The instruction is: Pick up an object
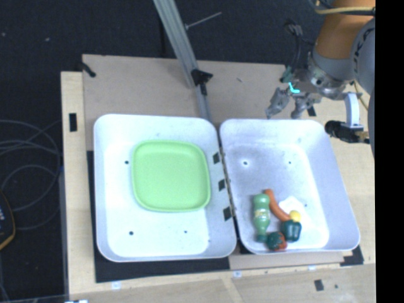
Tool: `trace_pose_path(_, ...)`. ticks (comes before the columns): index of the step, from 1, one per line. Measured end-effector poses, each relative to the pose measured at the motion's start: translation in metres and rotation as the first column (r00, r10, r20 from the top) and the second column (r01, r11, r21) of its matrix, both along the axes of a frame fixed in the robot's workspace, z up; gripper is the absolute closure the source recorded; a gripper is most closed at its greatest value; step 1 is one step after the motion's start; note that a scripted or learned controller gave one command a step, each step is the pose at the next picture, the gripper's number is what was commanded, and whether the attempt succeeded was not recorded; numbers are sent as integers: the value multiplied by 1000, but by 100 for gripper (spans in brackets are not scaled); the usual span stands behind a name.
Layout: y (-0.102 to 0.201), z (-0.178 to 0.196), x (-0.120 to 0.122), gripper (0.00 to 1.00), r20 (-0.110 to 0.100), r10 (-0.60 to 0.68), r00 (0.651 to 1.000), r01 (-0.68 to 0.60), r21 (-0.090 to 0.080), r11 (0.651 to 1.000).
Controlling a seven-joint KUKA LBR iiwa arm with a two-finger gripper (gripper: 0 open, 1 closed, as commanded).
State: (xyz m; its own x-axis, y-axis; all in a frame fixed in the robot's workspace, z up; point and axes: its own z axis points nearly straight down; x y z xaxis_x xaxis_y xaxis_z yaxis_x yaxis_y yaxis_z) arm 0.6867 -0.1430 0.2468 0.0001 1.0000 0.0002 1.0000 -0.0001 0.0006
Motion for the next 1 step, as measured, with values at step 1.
trace_pose_path(1,0,0,0,0,0,0,1000,0,0,1000)
